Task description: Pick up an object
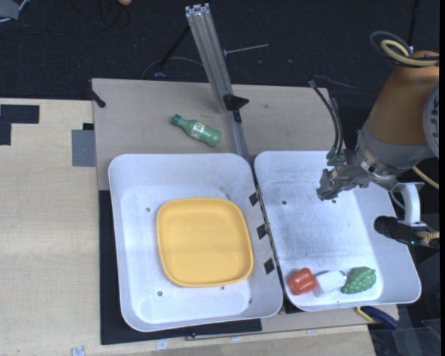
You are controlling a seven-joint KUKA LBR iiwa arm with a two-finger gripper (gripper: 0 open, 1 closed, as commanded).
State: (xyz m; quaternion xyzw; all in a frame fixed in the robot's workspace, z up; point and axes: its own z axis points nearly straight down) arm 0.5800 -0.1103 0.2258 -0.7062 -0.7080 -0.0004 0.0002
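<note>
Two shallow white plastic bins sit side by side on a pale board; the left bin (130, 199) carries a smooth yellow plate (204, 241), square with rounded corners, lying flat in its middle; the right bin (319, 236) has a scuffed, speckled floor. Along that bin's lower edge, at the lower right of the frame, three small things lie in a row from left to right: a glossy red pepper (302, 280), a plain white block (330, 282) just beside it, and a knobbly green bunch of grapes (359, 279) whose long axis runs left to right, tilted up toward the right. The gripper (328, 190) hangs over the bin's upper part, well apart from them; whether it is apart or together I cannot tell. A green bottle (196, 130) lies on its side on the board above the left bin, cap toward the upper left.
</note>
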